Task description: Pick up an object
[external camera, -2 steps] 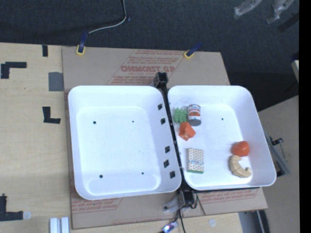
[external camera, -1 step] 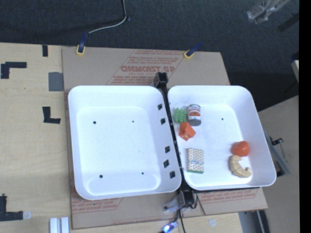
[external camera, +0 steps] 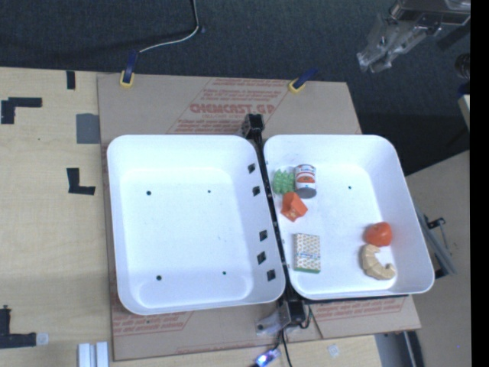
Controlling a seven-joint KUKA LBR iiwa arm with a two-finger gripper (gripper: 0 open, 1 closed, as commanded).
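Object to pick isn't fixed by the task, so we list candidates, biggest first. Left bin [external camera: 130, 228]: bare white floor w/ a few dark dots. Right bin [external camera: 405, 205]: all the items sit here. We see a patterned box [external camera: 307, 251] lying flat near the divider, a tan croissant-like piece [external camera: 377, 263] in the lower right corner, a red tomato-like ball [external camera: 378, 234] touching or just above it, a small can [external camera: 306, 180] w/ red label up near the divider, an orange chunk [external camera: 293, 206] just below the can, and a green leafy bit [external camera: 283, 180] just beside the can on its left.

Step in hand, as we judge it: pre-approach. Gripper [external camera: 382, 48] is at top right over dark floor, well apart from both bins, touching nothing. Nothing seen in it.

Next move needs: travel over the right bin, choose an item w/ room around it (box looks easiest; can/orange/green cluster is tight), then descend.

Claw state: blurred and small, we can't tell.
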